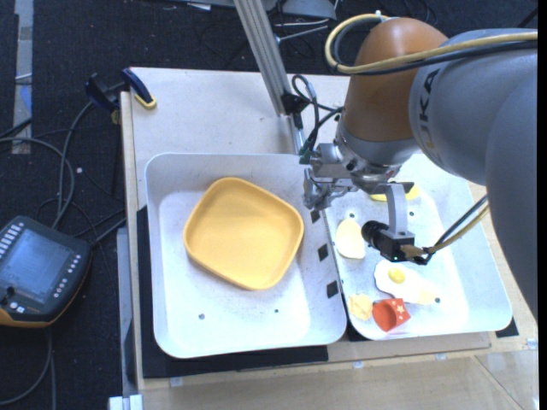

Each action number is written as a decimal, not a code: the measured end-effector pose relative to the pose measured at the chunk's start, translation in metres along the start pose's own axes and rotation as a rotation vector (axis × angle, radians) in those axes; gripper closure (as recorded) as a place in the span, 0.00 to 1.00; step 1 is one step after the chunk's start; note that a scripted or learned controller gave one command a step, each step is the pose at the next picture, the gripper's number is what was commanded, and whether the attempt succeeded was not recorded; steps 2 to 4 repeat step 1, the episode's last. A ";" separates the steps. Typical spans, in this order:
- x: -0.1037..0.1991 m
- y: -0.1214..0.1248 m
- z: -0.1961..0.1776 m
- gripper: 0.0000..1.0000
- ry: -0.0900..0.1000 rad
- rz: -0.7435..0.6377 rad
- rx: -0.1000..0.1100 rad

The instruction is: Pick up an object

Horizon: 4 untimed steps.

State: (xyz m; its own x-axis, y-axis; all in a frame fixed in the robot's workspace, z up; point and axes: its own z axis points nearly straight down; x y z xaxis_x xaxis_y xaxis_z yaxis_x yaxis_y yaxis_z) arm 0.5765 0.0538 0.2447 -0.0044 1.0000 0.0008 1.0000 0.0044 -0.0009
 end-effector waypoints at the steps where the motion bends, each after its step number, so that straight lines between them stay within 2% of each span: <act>1: 0.042 -0.018 0.010 1.00 0.000 0.001 0.000; 4: 0.042 -0.018 0.010 1.00 0.000 0.001 0.000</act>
